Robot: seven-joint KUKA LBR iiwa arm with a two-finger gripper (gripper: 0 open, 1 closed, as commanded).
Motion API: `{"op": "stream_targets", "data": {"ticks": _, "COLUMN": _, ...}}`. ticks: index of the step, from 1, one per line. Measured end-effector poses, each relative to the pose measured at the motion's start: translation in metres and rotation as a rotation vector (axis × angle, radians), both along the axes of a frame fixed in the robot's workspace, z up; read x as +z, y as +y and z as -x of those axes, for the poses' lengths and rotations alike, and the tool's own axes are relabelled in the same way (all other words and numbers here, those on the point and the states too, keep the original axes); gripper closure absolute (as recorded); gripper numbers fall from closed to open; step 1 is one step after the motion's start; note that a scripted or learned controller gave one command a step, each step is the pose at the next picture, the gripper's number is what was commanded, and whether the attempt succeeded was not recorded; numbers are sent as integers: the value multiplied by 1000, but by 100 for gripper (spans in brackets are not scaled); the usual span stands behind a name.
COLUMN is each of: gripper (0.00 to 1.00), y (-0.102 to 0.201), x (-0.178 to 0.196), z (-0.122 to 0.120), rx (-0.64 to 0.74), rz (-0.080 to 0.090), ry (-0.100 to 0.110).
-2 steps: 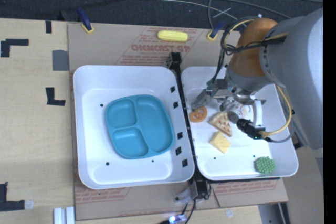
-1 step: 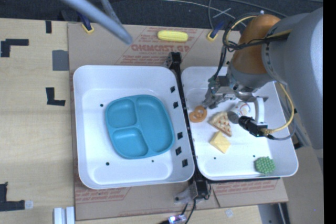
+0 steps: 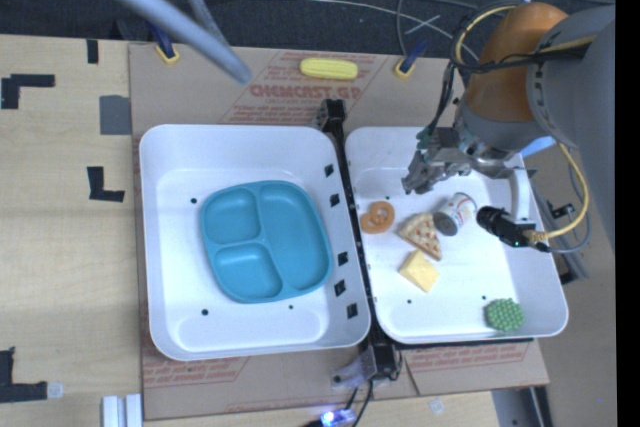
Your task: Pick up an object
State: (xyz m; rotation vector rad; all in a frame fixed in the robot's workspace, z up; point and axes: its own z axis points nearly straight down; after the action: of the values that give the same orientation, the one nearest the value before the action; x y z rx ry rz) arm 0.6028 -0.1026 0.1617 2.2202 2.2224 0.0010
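- Camera view, looking down at a slant: two shallow white bins sit side by side on the bench, the left bin (image 3: 160,215) holding a blue divided plate (image 3: 265,240) with three compartments.
- The right bin (image 3: 540,300) carries the small things that could be picked.
- A round orange-brown pretzel or ring-shaped cookie (image 3: 377,217) lies near the bin's left wall.
- Just right of it lies a triangular pizza slice (image 3: 423,235), tan with red spots.
- Below the slice, a pale yellow wedge like a cheese block (image 3: 420,270) rests apart from the others.
- A small white can with a red label (image 3: 456,213) lies on its side, touching or just beside the pizza slice.
- A green bumpy piece like broccoli (image 3: 504,315) sits alone in the bin's near right corner.
- The gripper (image 3: 430,173) hangs over the upper part of the right bin, above and slightly left of the can; its dark fingers point down-left, and whether they are spread or closed cannot be told. Nothing shows between them.
- A yellow banana-like toy (image 3: 328,68) lies on the cardboard beyond the bins.
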Motion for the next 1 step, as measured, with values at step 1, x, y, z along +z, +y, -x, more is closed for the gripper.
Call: {"op": "stream_targets", "data": {"ticks": 1, "gripper": 100, "y": 1, "x": 42, "z": -4, "rx": 1, "rz": 0, "ry": -1}}
